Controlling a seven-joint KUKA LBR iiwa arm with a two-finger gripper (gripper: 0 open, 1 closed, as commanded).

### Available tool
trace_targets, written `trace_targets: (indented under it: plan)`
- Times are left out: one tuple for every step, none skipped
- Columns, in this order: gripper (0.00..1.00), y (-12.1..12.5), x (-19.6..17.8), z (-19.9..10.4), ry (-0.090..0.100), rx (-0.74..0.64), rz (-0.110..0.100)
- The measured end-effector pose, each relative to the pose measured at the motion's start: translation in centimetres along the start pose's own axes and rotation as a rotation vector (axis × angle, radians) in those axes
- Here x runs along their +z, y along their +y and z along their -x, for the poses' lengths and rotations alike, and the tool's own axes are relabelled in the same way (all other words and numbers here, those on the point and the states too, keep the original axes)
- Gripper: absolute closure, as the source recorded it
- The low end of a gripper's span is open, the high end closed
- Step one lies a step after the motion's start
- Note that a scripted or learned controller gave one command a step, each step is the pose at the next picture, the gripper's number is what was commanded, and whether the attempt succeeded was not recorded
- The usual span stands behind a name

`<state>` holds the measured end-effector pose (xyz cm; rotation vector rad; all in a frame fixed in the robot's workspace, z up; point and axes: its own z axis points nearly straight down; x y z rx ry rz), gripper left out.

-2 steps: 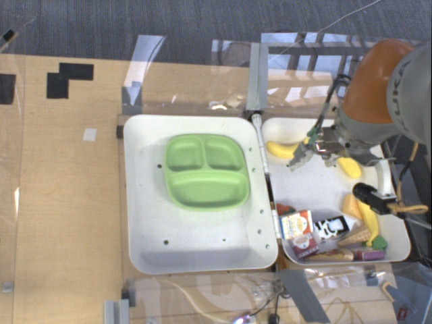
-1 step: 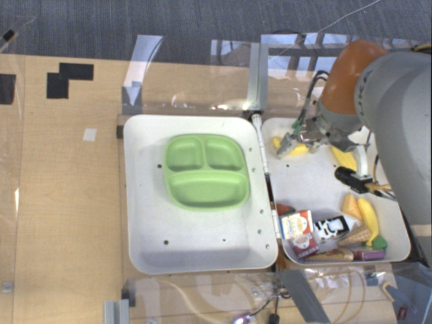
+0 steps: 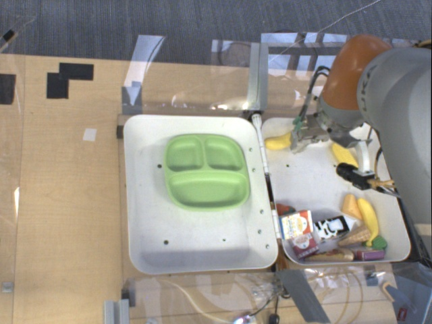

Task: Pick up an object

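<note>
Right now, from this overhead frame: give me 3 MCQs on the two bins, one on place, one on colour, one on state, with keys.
1. Where does the divided plate lie?
A. in the left bin
B. in the right bin
C. on the bench outside the bins

2. What colour is that plate?
A. red
B. green
C. blue

3. How does the plate lie?
A. flat, compartments facing up
B. flipped upside down
C. propped on edge against the bin wall

Key:
1 A: it sits mid left bin, while the right bin holds the toy food and the small cartons.
2 B: it is light green all over.
3 A: all three compartments face the camera.

The pincer is low at the far end of the right bin, beside a yellow banana.
</note>
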<state>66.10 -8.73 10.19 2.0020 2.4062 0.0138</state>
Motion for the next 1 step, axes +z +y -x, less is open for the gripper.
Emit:
trace_targets:
  plan:
    - [0.00, 0.01, 0.02, -0.05, 0.000, -0.001, 0.000]
